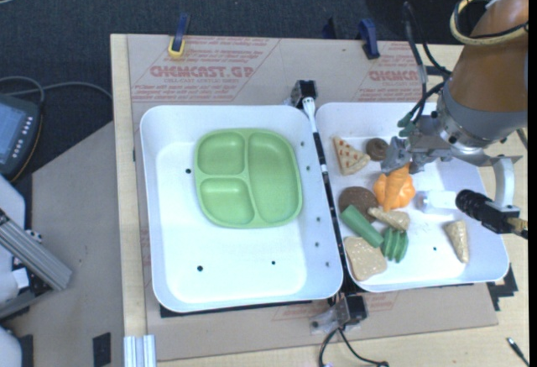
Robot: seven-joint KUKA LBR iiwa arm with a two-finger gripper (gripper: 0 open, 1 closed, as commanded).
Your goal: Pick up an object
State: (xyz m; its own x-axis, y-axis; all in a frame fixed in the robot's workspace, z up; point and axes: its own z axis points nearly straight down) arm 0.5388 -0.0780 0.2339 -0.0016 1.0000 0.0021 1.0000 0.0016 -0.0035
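Presumably the tool (399, 157), its spread not discernible, is being lowered toward the orange (394, 189); centring is being advised.

The brown protective sheet on the bench board (252, 63) carries repeated red print. The clearest line, behind the left bin, reads "CHEMCAST GP"; the same wording recurs behind the right bin, partly hidden. The smaller lines are illegible.

The table (210, 71) is a pale brown board printed with faded red lettering along its far part. Two shallow white bins sit directly on it, touching side by side: the left bin (168, 273) and the right bin (482, 269). A yellow clamp (177, 44) and a blue clamp (367, 38) grip its far edge.
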